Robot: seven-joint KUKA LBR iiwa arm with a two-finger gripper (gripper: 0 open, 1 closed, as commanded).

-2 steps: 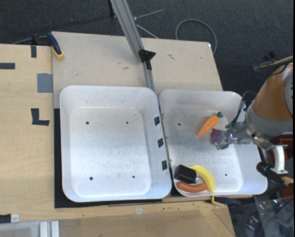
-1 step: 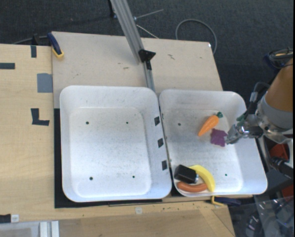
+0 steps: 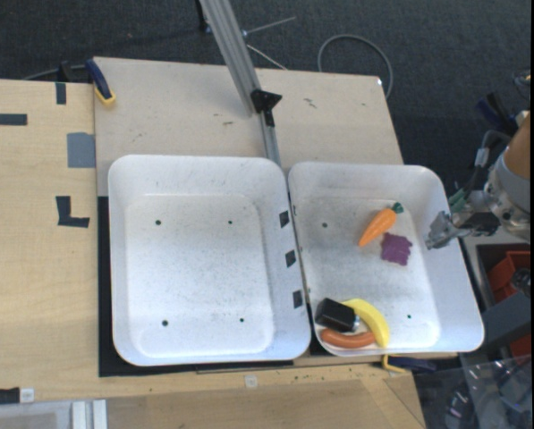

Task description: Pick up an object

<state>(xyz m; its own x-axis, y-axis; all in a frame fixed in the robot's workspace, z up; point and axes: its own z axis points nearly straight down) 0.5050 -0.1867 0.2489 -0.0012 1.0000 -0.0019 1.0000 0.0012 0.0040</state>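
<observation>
The right bin (image 3: 428, 186) holds an orange toy carrot (image 3: 378, 226) with a green top, lying slantwise near its middle. Just below and right of it sits a small purple piece (image 3: 395, 249). At the bin's front edge lie a yellow banana (image 3: 371, 319), a black block (image 3: 335, 314) and an orange-red sausage-shaped thing (image 3: 347, 338), packed together. My gripper (image 3: 445, 228) hangs over the right rim of that bin, to the right of the carrot and the purple piece, with nothing visibly between its fingers.
The left bin (image 3: 123, 186) stands beside the right one on the wooden bench. A slanted metal rail (image 3: 235, 43) with a black clamp runs down to the gap between the bins. A blue and yellow clamp (image 3: 101, 83) sits at the back left.
</observation>
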